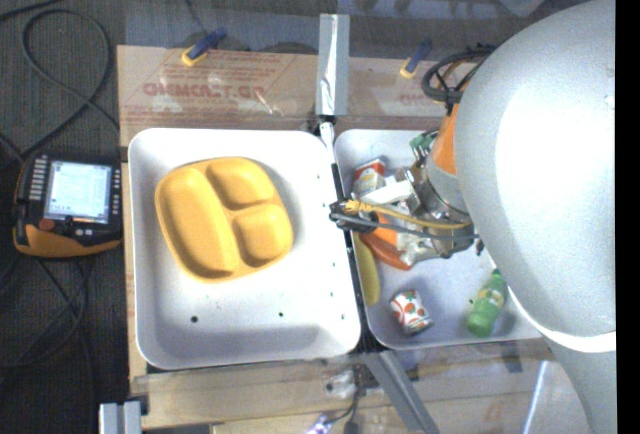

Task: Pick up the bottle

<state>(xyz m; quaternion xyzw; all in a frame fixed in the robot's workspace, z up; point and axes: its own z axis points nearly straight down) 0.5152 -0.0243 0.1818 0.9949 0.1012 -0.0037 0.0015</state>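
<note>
**Gripper over the clutter, bottle off in the corner**

The gripper [415,227] hangs over the middle of the right bin [445,287], above an orange piece [385,250]. Whether it's released or clenched, I cannot tell from up here. The green bottle [487,306] sits toward that bin's lower right corner in the camera view, right at the edge of the arm [560,172], with a small red-and-white can [410,311] near it. To do this well, I'd say: shift over to that corner, line up across the bottle's narrow body, come down clear of the can, then close.
</note>
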